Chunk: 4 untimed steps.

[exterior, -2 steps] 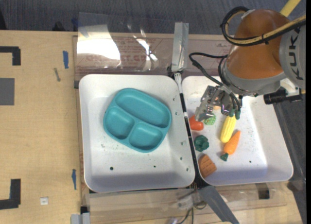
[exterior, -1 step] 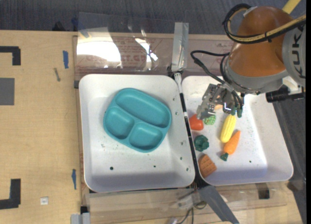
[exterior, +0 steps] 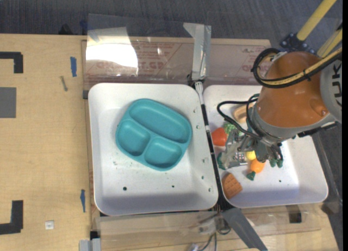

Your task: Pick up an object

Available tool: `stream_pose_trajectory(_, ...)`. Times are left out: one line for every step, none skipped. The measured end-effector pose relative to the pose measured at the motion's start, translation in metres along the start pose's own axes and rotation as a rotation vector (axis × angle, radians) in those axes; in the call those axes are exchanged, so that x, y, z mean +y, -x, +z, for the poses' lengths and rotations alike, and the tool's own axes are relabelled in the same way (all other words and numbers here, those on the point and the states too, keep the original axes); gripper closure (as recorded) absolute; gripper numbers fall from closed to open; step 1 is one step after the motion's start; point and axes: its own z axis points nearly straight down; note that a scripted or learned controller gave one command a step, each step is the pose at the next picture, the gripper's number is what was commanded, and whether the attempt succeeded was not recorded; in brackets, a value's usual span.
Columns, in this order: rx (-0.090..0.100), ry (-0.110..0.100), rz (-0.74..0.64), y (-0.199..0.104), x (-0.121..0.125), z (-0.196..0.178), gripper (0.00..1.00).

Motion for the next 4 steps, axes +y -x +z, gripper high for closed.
stream_pose_trajectory(-0.010, -0.003, -0.451, 0.064, -0.051, -0.060, 1.00)
stream_pose_trajectory(-0.008, -0.001, -0.453, 0.064, -0.049, -0.059, 0.00)
stream_pose_trajectory(0.007, 0.006, -0.595, 0.053, -0.084, 0.084, 0.00)
stream_pose_trajectory(-0.012, -0.001, -0.595, 0.059, -0.083, 0.068, 1.00)
